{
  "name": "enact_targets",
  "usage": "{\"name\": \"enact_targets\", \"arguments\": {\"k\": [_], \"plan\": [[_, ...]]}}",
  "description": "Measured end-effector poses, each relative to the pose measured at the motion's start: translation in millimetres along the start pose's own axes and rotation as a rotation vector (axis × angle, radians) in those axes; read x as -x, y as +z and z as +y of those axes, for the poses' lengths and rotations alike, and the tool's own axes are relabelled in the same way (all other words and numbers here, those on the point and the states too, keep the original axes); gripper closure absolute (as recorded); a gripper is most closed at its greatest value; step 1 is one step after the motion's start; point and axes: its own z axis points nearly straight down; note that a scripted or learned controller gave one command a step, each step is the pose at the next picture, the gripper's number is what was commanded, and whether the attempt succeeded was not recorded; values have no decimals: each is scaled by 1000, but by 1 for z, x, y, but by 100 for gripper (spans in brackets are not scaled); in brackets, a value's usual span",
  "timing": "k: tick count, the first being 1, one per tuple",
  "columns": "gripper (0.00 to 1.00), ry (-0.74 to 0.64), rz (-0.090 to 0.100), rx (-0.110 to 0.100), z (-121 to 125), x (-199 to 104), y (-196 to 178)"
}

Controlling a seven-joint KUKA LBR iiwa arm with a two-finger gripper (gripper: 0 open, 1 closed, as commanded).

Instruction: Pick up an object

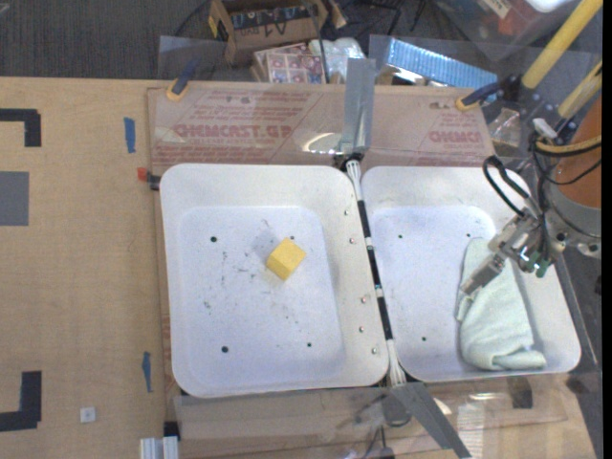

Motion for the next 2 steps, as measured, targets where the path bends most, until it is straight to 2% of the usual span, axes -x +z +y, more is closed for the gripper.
{"name": "enact_targets", "arguments": {"k": [1, 2], "plan": [[0, -181, 7, -2, 46, -83, -25], [0, -568, -1, 3, 65, -97, -154]]}}
